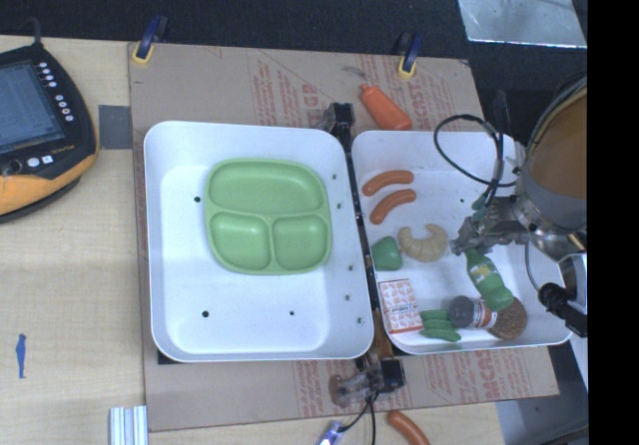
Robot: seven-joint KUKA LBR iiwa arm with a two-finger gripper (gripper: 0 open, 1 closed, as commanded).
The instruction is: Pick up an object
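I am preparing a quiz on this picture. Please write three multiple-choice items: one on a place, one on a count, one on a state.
1. Where does the green plate lie?
A. left bin
B. right bin
C. on the cardboard

2. How many sausages lie in the right bin?
A. one
B. two
C. four

3. How does the green bottle stand?
A. upright
B. lying on its side
C. hanging outside the bin

Key: 1 A, it lies in the left bin. 2 B, two side by side. 3 B, it lies flat under the gripper.
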